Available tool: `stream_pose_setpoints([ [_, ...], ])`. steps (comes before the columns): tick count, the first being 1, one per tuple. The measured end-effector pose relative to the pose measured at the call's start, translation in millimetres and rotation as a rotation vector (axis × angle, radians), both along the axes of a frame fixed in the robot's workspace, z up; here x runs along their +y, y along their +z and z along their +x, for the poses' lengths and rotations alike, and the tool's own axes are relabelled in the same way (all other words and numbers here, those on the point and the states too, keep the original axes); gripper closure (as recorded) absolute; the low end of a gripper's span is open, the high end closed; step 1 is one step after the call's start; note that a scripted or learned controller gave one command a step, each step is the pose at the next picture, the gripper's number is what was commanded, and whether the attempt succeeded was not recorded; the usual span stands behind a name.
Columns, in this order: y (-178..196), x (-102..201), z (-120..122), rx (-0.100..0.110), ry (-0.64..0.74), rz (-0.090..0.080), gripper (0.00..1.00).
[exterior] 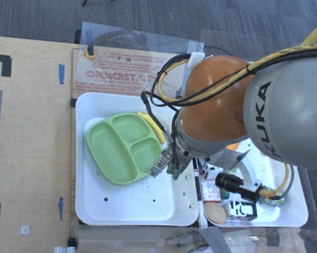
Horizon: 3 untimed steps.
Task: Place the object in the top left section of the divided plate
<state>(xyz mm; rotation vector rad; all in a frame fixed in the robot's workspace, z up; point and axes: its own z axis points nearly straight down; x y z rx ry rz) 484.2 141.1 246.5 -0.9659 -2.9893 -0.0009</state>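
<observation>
Bench lot, left to right:

1. Pale wooden benchtop (26,140) with small blue tape marks (61,73), well left of the fingers (159,165).
2. Shallow white plastic bin, left one (130,208), lying under and to the left of the fingers.
3. Light green plastic divided plate with three sections (113,152), lying flat in that bin. Its right rim is just beside the fingers, and no section has anything in it.
4. Long, curved yellow piece (154,127), lying along the plate's far right rim, just above the fingers. I cannot tell whether it rests on the rim or beside it.
5. Two-finger gripper (167,167), low over the bin at the plate's right edge. Its fingers are spread apart, and I see nothing between them.
6. Grey arm with an orange band (215,100), directly above.
7. Second shallow white bin (294,210), right of the fingers. It holds a red-and-white carton (211,190), a tan round disc (215,212) and a black-and-white item (243,209).
</observation>
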Motion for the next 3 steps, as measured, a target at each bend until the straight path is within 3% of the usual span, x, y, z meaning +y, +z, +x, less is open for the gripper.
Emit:
stream_pose_setpoints([
  [1, -4.0, 24.0, 82.9, -0.008, 0.331, 0.001, 1.0],
  [2, -4.9, -23.6, 114.6, -0.01, 0.447, -0.001, 1.0],
  [3, 7.4, 26.0, 154.9, -0.011, 0.561, 0.0, 1.0],
])
